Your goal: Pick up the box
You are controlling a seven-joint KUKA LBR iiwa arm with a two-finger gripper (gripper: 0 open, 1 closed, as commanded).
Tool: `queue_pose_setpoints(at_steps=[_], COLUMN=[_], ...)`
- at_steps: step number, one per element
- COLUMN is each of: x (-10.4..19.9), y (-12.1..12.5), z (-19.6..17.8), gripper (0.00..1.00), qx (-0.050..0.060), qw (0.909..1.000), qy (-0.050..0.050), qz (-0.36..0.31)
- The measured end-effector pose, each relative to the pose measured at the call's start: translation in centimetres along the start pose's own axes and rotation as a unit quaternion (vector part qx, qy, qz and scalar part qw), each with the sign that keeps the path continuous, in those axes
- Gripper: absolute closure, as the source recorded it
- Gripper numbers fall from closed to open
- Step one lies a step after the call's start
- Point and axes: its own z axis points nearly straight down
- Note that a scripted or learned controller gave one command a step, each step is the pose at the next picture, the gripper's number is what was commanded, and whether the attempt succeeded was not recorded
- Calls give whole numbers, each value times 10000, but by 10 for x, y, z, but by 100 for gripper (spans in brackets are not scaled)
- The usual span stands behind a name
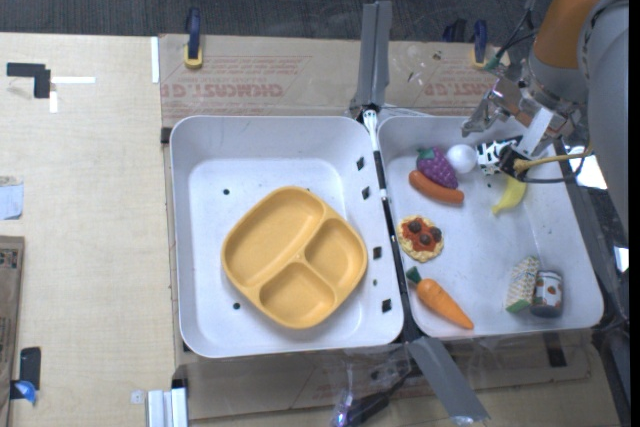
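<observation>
Claw (497, 120) at 1 o'clock, over right bin (560, 315).
Finger state indiscernible; box (533, 286) lying at 5 o'clock.

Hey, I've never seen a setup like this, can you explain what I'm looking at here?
This is one camera fixed above a workbench, looking down at a slant. A grey robot arm with an orange band reaches in from the right; its gripper hovers over the right white bin. That bin holds toy food: grapes, a white ball, a banana, a small pizza, a carrot and a small box. The left bin holds a yellow divided plate. Nothing visibly sits in the gripper.
</observation>
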Motion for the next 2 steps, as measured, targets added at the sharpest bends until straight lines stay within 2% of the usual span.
queue_pose_setpoints(at_steps=[1,2], x=[5,0], y=[-4,-19], z=[-24,-52], gripper=[0,0], qx=[3,8], qw=[9995,10000], qy=[-2,-7], qz=[300,-98])
